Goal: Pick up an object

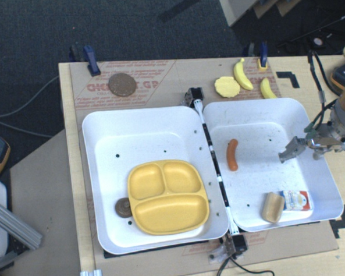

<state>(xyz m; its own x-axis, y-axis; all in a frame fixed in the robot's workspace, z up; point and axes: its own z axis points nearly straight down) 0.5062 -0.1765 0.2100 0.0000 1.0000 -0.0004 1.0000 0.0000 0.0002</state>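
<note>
End effector (291, 151) hovers in right bin (258, 114) near sausage (232, 155)

I'm looking at my arm (342, 131) coming in as a grey, rounded metal body, with a bit of orange showing near the top. Black cables (317, 79) are trailing along it, and the gripper (291, 152) is ending in dull grey, angular fingers.
</note>
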